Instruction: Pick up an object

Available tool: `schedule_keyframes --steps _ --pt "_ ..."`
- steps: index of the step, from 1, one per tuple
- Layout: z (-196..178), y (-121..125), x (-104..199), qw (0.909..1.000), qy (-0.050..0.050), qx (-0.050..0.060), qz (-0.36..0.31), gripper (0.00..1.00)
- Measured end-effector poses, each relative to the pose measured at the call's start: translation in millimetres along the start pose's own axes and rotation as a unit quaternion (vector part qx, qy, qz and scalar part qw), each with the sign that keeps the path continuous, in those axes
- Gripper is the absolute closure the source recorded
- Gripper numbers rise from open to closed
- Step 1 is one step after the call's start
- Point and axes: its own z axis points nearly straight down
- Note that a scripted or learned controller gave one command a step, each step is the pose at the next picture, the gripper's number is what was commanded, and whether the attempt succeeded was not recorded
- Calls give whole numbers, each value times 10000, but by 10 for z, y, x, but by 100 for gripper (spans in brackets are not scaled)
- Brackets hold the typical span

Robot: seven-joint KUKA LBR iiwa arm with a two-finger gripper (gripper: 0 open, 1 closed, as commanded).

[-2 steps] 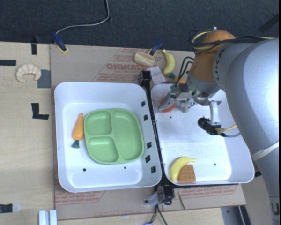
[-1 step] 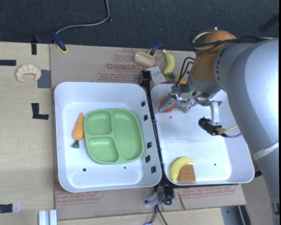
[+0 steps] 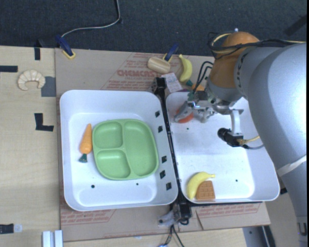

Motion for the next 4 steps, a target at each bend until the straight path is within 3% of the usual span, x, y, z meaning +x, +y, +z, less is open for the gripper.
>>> schedule_keyframes --steps 3,4 --pt "1 107 -49 10000 -3 -3 2 0" --pt "-4 -131 -56 10000 -6 -7 1 0"
